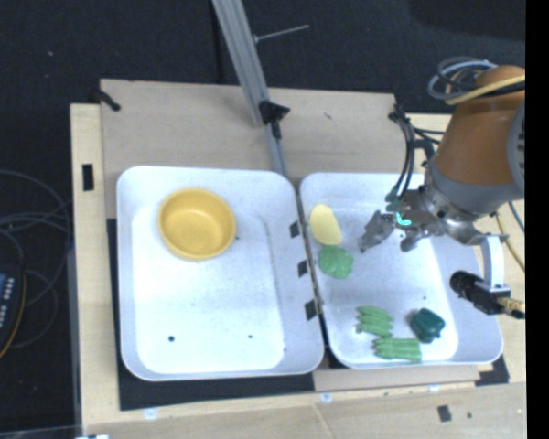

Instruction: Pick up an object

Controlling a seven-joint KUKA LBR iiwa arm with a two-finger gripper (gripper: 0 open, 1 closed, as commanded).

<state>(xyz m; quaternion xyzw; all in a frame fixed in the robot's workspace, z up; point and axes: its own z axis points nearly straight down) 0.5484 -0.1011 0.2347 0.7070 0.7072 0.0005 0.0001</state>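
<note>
Camera view. The gripper [389, 231] hangs over the right bin [457, 347], jaws spread, pinching nothing. Your nearest target is the yellow piece [325, 224], lying at the bin's left wall and touching the green lump [336, 263] below it. It looks like a smooth, rounded toy: judge it light, fairly stiff and somewhat slippery, so take it across its narrow middle. The left bin [146, 337] holds a yellow bowl [198, 224].
</note>
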